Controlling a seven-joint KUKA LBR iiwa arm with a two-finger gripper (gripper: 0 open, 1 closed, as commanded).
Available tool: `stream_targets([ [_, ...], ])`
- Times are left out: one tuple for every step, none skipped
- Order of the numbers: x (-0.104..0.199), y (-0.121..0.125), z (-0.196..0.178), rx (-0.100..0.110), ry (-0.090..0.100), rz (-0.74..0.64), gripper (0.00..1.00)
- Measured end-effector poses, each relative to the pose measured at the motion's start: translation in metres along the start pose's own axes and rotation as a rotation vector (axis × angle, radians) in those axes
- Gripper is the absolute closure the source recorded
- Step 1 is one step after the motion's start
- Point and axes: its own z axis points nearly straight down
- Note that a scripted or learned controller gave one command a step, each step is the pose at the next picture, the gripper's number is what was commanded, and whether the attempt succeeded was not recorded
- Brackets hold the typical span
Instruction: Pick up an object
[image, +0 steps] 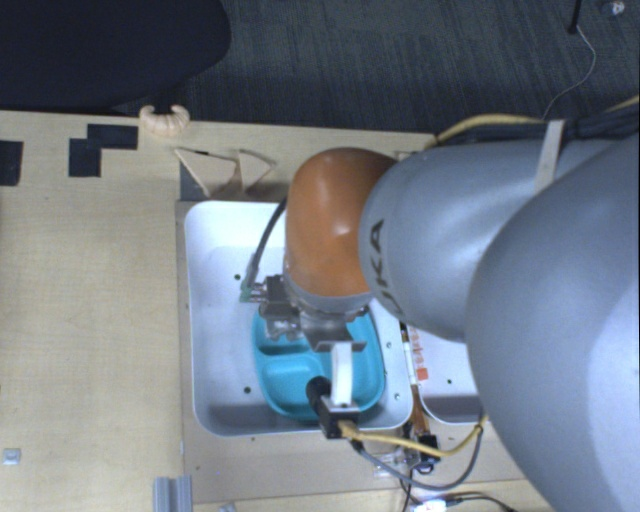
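The arm (480, 270) hangs over a blue dish (290, 385) in the left bin (215, 300); jaws' state cannot be told

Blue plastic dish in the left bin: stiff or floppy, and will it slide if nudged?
The blue plastic dish keeps a crisp raised rim, so probably stiff. It looks thin and hollow, likely light. On the smooth white bin floor, it could well slide.

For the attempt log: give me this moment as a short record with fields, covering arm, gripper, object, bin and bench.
arm: grey KUKA arm, orange band, reaching in from the right over the left bin
gripper: gripper low inside the bin, directly above the blue object; finger state cannot be told
object: blue tray-like object, lying on the bin floor, partly covered by the wrist
bin: white bin, shallow
bench: tan bench
held: no grasp visible
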Motion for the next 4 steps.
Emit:
stream_targets([
  [0.016,0.091,-0.083,-0.006,0.001,-0.004,1.00],
  [0.012,0.165,0.039,0.001,-0.002,-0.001,1.00],
  [0.018,0.106,0.012,-0.004,0.001,-0.003,1.00],
  [0.019,0.015,-0.052,-0.002,0.001,-0.004,1.00],
])
